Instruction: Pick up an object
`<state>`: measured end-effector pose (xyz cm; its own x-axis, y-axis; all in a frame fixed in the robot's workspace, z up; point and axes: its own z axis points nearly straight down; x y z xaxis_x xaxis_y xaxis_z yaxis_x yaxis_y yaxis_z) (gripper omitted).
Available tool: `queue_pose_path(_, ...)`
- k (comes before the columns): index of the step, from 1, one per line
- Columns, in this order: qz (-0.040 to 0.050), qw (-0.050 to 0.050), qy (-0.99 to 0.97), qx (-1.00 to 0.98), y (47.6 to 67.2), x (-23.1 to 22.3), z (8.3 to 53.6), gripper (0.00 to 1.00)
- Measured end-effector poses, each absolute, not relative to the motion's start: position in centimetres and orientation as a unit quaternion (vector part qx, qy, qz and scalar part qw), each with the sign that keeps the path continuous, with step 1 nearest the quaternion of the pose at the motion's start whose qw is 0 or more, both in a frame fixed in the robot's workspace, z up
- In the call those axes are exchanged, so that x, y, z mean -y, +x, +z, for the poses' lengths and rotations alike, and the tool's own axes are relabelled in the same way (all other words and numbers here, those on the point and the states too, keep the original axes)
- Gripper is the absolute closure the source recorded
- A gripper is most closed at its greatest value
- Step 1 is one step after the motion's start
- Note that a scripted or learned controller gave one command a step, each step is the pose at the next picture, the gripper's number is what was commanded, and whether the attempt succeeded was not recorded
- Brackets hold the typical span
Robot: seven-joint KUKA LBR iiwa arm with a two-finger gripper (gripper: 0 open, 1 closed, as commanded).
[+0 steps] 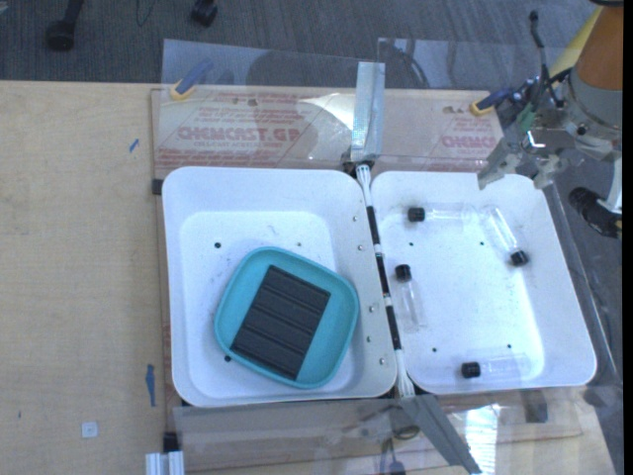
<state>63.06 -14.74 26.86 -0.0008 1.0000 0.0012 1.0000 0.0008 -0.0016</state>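
Several clear vials with black caps lie in the right bin (564, 359): one near the back (442, 212), one at the right (500, 230), one by the divider (409, 299) and one at the front (495, 367). A teal tray (336, 332) holding a black ribbed slab (281, 321) rests in the left bin (198, 216). My gripper (517, 173) hangs over the right bin's back right corner, open, with nothing between its fingers. It is above and behind the right-hand vial.
A metal strip (369, 107) stands behind the divider between the bins. Clear plastic sheeting (257, 132) lies behind both bins. Cables and the arm's orange band (601, 52) crowd the upper right. Bare wooden bench (69, 265) stretches to the left.
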Motion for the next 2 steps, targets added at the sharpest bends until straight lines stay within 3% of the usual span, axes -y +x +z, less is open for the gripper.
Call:
queue_pose_path(1, 0.0002, 0.000, -0.662, 0.750, 65.0, 20.7, 14.7, 0.00)
queue_pose_path(2, -0.0033, 0.001, -0.641, 0.768, 64.6, 21.0, 8.8, 0.00)
